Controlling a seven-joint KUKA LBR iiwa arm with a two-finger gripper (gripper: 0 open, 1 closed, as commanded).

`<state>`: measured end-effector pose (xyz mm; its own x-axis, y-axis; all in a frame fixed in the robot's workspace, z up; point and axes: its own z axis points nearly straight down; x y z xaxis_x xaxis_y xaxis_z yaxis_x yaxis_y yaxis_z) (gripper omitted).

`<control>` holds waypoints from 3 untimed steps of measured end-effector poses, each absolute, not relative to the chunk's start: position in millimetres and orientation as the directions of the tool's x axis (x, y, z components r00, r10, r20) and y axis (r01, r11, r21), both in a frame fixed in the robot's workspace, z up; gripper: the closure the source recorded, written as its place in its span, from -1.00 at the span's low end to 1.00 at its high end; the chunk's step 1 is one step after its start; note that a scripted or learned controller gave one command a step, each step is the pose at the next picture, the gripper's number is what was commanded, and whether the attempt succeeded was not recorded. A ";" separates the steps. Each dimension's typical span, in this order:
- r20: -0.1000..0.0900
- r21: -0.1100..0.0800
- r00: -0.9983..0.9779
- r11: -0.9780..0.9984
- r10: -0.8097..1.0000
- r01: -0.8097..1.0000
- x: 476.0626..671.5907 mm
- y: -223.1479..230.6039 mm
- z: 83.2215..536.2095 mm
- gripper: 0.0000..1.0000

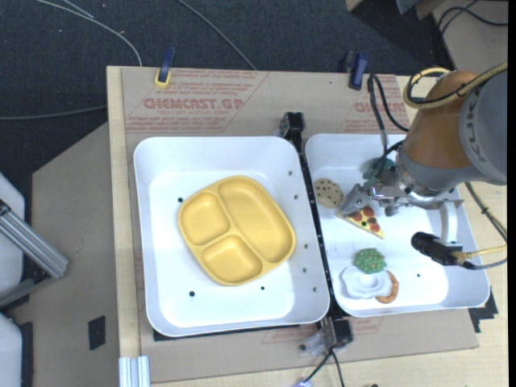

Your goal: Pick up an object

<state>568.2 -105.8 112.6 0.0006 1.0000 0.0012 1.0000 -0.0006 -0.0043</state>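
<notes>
In the right bin (427, 293) lie several toy foods. A pizza slice (368, 221) lies near the bin's middle, a round tan cookie (327, 191) sits by the left wall, and a green broccoli (369, 260) rests on a white piece (360, 285) with an orange curved piece (390, 289) beside it. My gripper (355, 202) hangs low over the bin, right above the pizza slice's upper left end and just right of the cookie. The wrist hides part of a green item (376, 168) behind it. I see nothing held between the gripper's tips.
The left bin (161, 176) holds a yellow divided plate (235, 229). A black connector with a yellow cable (436, 248) juts over the right bin's right side. The grey arm with its orange band (439, 135) covers the bin's upper right.
</notes>
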 end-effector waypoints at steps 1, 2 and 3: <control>0.001 -0.003 0.000 0.000 1.000 1.000 568.1 -105.3 83.7 -1.00; 0.000 0.000 0.001 -0.001 1.000 1.000 568.7 -105.3 95.0 1.00; -0.001 0.003 -0.001 0.001 1.000 1.000 579.4 -103.6 148.0 1.00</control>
